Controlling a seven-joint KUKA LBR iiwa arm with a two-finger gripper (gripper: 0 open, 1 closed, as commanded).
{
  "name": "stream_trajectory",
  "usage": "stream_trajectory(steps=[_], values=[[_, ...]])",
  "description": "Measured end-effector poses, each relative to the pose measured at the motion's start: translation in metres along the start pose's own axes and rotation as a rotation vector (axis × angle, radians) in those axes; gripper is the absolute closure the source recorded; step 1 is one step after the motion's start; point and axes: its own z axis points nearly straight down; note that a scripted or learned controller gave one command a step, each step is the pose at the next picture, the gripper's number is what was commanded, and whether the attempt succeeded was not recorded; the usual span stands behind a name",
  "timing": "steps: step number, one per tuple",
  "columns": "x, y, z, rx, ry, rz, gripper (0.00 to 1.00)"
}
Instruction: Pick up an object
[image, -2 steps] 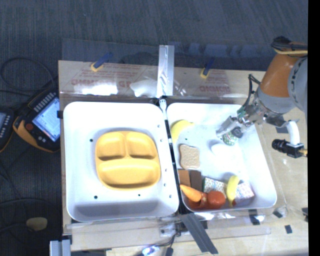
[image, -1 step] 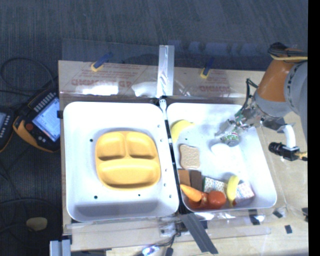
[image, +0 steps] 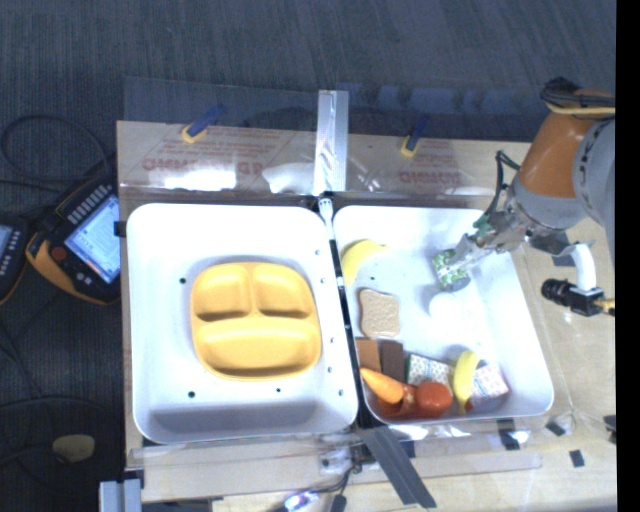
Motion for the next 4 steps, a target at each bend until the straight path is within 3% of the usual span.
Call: stream_trajectory(steps=[1, 2, 3, 4], values=[[0.001, -0.002, 0.004, 0.007, 0.002, 0.000, 0.00], [-0.009, 0.015, 0.039, -0.002, 0.008, -0.040, 0.00], [-0.010, 0.015, 0.033, 0.003, 0.005, -0.040, 1.00], [0.029, 0.048, -0.067, 0.003, 0.004, -0.207, 1.00]])
